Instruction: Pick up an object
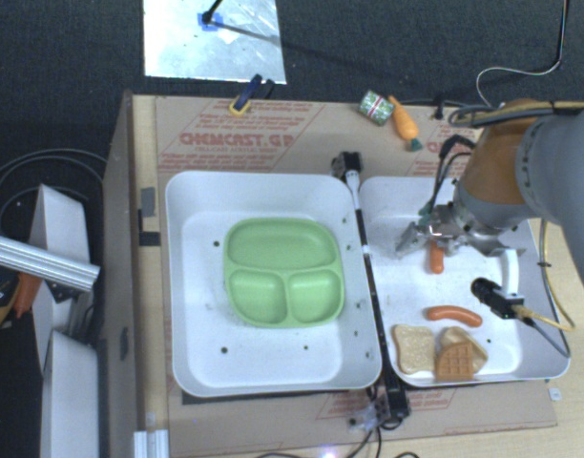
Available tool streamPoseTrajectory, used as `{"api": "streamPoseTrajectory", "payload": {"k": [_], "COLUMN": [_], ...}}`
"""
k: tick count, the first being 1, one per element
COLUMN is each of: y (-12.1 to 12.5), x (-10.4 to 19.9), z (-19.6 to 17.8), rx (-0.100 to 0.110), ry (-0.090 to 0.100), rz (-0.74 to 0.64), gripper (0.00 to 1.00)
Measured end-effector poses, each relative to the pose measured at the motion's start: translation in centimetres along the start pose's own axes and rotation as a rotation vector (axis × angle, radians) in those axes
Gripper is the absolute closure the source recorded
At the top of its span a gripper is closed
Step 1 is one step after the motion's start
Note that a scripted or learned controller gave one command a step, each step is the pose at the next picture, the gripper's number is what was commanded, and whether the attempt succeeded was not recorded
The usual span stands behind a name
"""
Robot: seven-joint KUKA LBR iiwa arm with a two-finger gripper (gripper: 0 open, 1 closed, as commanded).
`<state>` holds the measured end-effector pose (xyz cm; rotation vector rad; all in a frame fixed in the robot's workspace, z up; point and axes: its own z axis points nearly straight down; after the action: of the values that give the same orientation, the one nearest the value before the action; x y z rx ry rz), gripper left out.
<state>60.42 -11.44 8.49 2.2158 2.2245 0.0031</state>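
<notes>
Now hovering low in the right bin (521, 356): pincer (427, 238) spread, pinching nothing. Drop straight onto the small carrot (435, 258) just below, straddling its width before pressing together.

Arm (550, 175): cut off at right edge. Small can (376, 107) at worktop's far edge: label unreadable.
</notes>
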Motion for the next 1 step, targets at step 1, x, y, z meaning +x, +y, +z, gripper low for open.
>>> {"api": "streamPoseTrajectory", "payload": {"k": [1], "y": [0.08], "x": [-0.04], "z": [-1.08], "rx": [-0.002], "ry": [0.000], "rz": [-0.002], "gripper": [1.00]}}
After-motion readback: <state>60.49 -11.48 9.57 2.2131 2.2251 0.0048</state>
